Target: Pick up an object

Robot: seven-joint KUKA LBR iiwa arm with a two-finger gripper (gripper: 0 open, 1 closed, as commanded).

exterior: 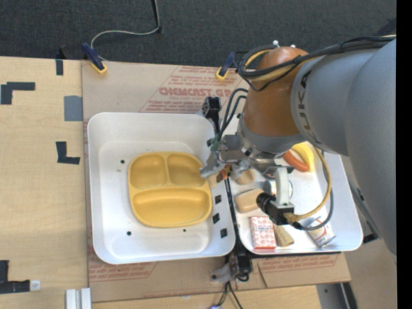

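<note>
Camera view is showing the candidate objects lying in the right bin (351,221). A tan rounded piece (248,201) is sitting at that bin's left side, and a red-and-white box (262,232) is lying just near of it. A yellow and orange object (300,156) is showing at the far side, partly hidden under the arm. A small tube-like item (320,232) is lying at the near right.

The gripper (226,167) is hanging over the divide between the two bins, close to the tan rounded piece. Whether its jaws are wide or narrow cannot be told, as the wrist hardware is covering them. Nothing is showing between them.

The grey arm (347,102) is reaching in from the right, its orange band (273,95) sitting above the wrist.

A yellow divided plate (168,189) is resting in the left bin (106,172).
</note>
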